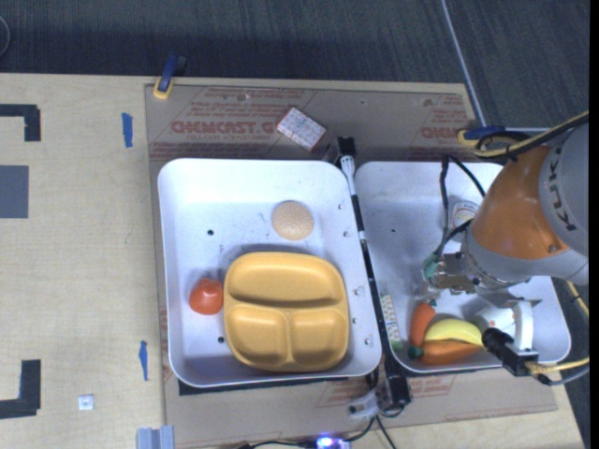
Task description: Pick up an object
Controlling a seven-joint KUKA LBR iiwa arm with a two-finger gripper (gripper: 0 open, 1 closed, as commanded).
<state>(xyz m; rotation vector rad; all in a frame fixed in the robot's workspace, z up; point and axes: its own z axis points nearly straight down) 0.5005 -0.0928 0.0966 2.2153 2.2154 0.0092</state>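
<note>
One fixed camera looks down, seemingly slightly slanted, on both white bins (178, 251) from moderately near.

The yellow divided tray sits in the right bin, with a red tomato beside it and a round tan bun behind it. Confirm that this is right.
Not quite: the camera view shows the yellow divided tray in the left bin, not the right one. The rest holds: the red tomato lies beside it and the round tan bun lies behind it.

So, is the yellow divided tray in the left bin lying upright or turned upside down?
Upright. The yellow tray lies flat in the left bin with its three hollow compartments facing up.
</note>
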